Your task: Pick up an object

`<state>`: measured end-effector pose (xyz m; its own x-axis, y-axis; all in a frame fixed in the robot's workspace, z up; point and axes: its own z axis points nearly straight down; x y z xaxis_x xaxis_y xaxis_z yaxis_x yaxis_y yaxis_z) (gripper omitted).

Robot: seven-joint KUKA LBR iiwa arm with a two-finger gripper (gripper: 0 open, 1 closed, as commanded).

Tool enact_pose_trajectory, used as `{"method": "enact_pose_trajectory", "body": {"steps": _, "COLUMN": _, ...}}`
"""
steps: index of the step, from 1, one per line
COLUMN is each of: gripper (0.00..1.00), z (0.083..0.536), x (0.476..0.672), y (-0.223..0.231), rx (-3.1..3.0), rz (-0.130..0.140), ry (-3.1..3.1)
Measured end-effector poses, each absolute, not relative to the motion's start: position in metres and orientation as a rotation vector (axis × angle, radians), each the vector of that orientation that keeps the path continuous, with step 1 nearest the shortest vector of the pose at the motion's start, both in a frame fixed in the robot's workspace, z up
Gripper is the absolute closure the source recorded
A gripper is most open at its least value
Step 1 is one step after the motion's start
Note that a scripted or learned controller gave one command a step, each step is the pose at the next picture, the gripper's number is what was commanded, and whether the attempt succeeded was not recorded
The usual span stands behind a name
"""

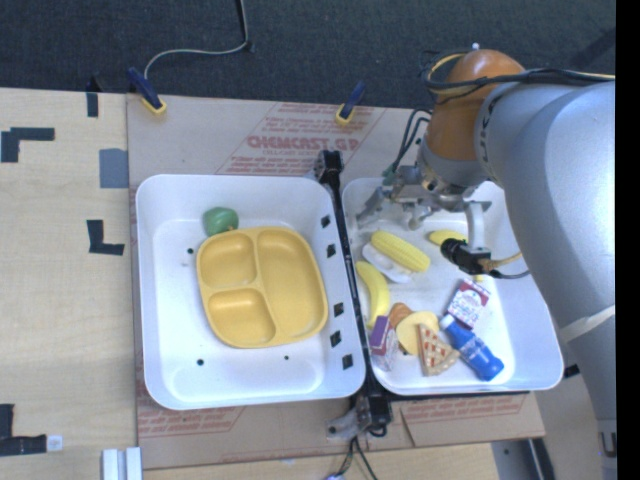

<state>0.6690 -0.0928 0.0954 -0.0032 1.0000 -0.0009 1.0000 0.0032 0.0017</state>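
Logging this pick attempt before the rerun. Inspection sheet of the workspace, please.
Surface: cardboard sheet under two white bins, held by two blue-yellow clamps.
Job's things: right bin holds corn cob, banana, pizza slice, blue bottle, small carton.
Clutter: left bin holds yellow divided plate, green item behind it.
Grippers: gripper over right bin's far end, fingers unclear.
Cables: black cable behind bench.
Surroundings: dark carpet.

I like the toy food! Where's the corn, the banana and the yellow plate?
corn [400, 251], camera view, middle of the cob
banana [373, 288], camera view, middle of its curve
yellow plate [262, 286], camera view, centre divider
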Motion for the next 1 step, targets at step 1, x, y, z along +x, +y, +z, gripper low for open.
{"method": "enact_pose_trajectory", "body": {"steps": 1, "gripper": 0.00, "z": 0.0852, "x": 0.6685, "y": -0.0932, "rx": 2.219, "rz": -0.002, "ry": 2.223}}
